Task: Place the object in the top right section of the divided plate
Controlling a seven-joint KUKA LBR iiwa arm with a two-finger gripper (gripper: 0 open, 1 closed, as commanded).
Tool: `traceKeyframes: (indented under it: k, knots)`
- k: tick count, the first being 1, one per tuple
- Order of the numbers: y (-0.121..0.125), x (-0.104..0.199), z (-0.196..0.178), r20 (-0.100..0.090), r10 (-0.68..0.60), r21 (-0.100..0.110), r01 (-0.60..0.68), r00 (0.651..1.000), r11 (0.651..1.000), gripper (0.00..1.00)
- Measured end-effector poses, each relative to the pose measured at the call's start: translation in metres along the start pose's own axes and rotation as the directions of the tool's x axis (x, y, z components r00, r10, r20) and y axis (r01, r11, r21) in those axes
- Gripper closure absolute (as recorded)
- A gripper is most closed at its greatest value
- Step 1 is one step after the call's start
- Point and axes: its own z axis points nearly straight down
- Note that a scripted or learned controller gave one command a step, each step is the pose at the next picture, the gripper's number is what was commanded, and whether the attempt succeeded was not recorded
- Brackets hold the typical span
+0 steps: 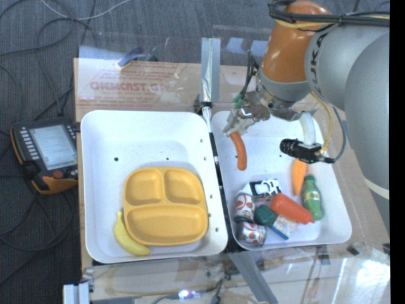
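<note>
The bench is a pale wooden board with faint red lettering, set on dark grey carpet crossed by loose cables. A handheld control pendant lies on the carpet to the left of the bench.

Two shallow white bins sit side by side. The left bin holds a yellow divided plate with three sections; a banana lies against the plate's lower left edge.

The right bin holds a cluster of items near its lower edge: two patterned cans, a dark green block, a red-orange pepper-like item, a green bottle and a carrot.

The gripper hangs over the upper left of the right bin, fingers pointing down and partly closed around the top end of a sausage. The sausage hangs below the fingers, over the right bin, near the wall between the bins. Contact is seen at its upper end only.
</note>
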Motion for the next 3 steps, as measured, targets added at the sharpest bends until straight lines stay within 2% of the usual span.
traceKeyframes:
  k: [1,2,3]
  knots:
    - [-0.064,0.057,0.028,0.002,-0.119,0.003,0.119,0.993,0.993,1.00]
    - [-0.064,0.057,0.028,0.000,-0.119,0.002,0.119,0.993,0.993,0.00]
    - [-0.134,0.091,0.028,0.002,-0.123,0.004,0.123,0.992,0.992,0.00]
